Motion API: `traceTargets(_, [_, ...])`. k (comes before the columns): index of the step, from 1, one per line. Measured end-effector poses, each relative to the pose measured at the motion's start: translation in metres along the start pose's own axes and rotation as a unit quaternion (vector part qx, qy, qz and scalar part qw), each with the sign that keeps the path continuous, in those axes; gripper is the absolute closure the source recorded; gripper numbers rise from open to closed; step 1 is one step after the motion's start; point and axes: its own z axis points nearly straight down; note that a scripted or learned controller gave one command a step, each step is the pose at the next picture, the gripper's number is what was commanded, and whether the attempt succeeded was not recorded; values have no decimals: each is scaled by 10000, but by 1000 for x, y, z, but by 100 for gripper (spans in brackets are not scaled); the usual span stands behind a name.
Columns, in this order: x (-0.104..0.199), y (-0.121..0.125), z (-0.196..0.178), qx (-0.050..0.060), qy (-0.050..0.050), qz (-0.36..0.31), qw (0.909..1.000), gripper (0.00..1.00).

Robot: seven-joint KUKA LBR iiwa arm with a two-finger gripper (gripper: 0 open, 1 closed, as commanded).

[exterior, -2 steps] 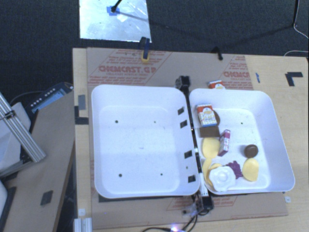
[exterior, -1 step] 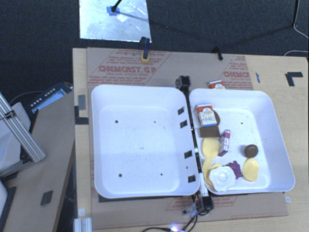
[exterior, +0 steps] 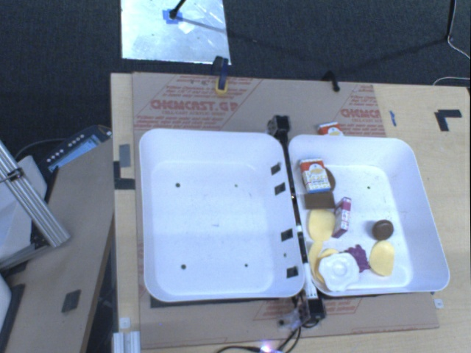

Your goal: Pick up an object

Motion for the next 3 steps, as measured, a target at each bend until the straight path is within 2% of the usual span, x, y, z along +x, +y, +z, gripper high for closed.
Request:
traceTargets(1, [-19,98,2,-21,-21,-31,10000,100])
traceTargets(2, [7,73,2,7,-3,-26,10000,100])
traceTargets(3, [43,-38,1,12,10,-28,10000,100])
